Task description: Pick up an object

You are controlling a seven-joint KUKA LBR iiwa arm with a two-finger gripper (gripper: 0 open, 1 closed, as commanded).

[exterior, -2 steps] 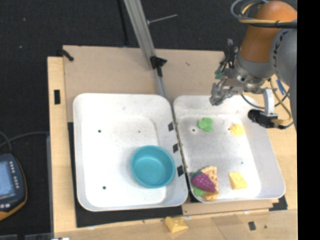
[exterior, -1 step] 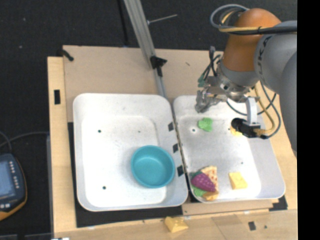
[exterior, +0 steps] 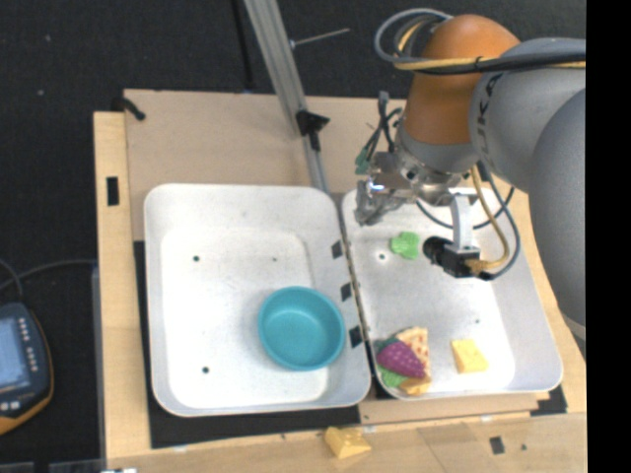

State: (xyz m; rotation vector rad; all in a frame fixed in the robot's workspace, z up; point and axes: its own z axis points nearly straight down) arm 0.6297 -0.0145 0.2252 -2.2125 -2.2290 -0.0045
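A: Where is the gripper [exterior: 373, 203]?
B: The arm [exterior: 513, 97] bends down from the right; the gripper sits low over the right bin's [exterior: 513, 363] far left corner. Whether its fingers are spread or pressed together cannot be determined.
A: What is in that bin?
B: A green piece [exterior: 404, 245] near the gripper; purple grapes [exterior: 402, 359] touching a pizza slice [exterior: 414, 343] and a yellow block [exterior: 469, 356] along the near edge.
A: And the left bin [exterior: 197, 225]?
B: It holds a blue bowl [exterior: 301, 327].
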